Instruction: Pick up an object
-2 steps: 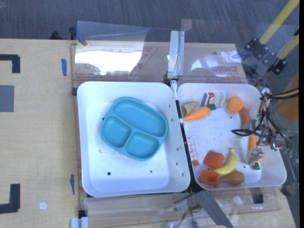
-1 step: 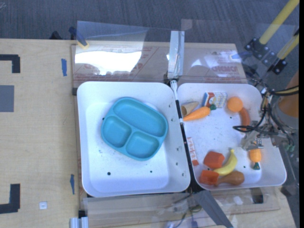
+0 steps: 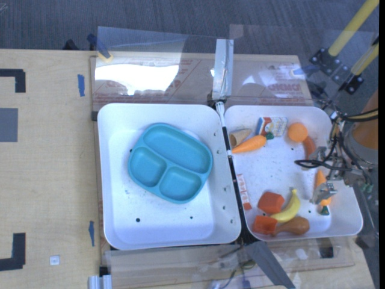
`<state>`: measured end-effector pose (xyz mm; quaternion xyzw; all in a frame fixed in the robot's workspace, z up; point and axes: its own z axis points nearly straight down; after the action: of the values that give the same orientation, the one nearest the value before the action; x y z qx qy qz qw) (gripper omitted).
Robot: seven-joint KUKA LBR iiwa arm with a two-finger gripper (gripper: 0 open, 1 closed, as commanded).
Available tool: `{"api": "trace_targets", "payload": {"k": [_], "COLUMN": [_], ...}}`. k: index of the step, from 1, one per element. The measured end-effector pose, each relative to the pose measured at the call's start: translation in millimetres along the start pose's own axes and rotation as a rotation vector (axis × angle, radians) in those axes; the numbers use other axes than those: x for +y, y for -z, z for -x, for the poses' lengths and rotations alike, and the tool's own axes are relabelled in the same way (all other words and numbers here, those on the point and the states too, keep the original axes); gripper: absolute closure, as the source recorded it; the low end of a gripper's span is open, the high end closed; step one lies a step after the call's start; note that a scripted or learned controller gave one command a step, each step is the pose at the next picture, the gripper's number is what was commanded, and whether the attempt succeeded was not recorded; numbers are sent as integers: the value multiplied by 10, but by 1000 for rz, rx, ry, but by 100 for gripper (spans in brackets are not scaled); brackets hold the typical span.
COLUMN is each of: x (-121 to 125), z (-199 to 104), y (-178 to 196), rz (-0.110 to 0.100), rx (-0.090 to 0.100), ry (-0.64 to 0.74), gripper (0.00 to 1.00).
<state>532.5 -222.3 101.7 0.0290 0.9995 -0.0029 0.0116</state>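
Note:
The right bin (image 3: 283, 164) holds several toy foods. There is a carrot (image 3: 249, 144), an orange ball (image 3: 296, 132) and a small printed box (image 3: 274, 126) at the back. A yellow banana (image 3: 290, 206), a red block (image 3: 271, 201), an orange-red piece (image 3: 263, 224) and a brown piece (image 3: 293, 225) lie at the front. My gripper (image 3: 325, 192) hangs low over the bin's right side. A small orange piece (image 3: 320, 177) sits right against it, and another orange bit (image 3: 325, 209) lies just below. Cables hide the gripper's tip.
The left bin (image 3: 120, 221) bears a blue divided plate (image 3: 171, 162). A clear plastic sheet (image 3: 150, 71) stands behind both bins. Yellow rods with a black clamp (image 3: 337, 65) rise at the back right. Wooden bench top (image 3: 42, 161) lies to the left.

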Motion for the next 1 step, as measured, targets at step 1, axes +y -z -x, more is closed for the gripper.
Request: {"api": "trace_targets", "payload": {"k": [1], "x": [-13], "z": [-146], "y": [-126], "rz": [3], "rx": [12], "ry": [-7], "gripper": [0]}}
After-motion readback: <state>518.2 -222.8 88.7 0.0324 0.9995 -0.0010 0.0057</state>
